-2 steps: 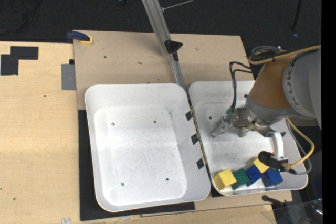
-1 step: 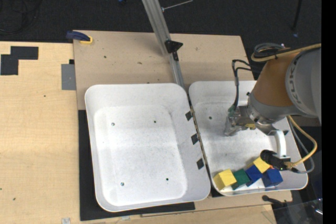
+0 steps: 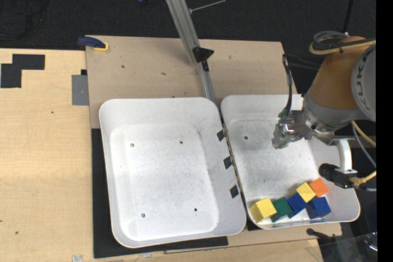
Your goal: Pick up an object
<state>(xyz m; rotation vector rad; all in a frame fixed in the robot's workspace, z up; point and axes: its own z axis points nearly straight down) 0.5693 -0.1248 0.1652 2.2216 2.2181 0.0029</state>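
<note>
1. While reaching in from the right, carries the small metallic two-finger gripper [image 3: 283, 135] over the middle of the shallow white plastic right-hand bin [image 3: 258, 102], above bare floor.
2. Hangs from the grey KUKA arm with the orange band [image 3: 341, 86], bulky at the right edge of the view.
3. Cannot tell from this slanted view how the gripper is set; no object seen in its grasp.
4. Lying clustered in the near right corner of the same bin, well apart from the gripper: a row of small coloured blocks.
5. From left to right along the near wall: a yellow cube [image 3: 265, 208], a green cube [image 3: 283, 208], a blue cube [image 3: 297, 201] and a darker blue block [image 3: 318, 208], each touching or just beside the next.
6. Sitting just behind those, toward the right wall: a smaller yellow block [image 3: 306, 191] and an orange block [image 3: 319, 186], side by side.
7. Standing alongside on the left, rim against rim: the matching white left-hand bin [image 3: 105, 116].
8. Pinned along the shared edge: three black clips [image 3: 228, 162].
9. Rising at a slant from behind the bins: a long silver aluminium rail [image 3: 178, 6].
</note>
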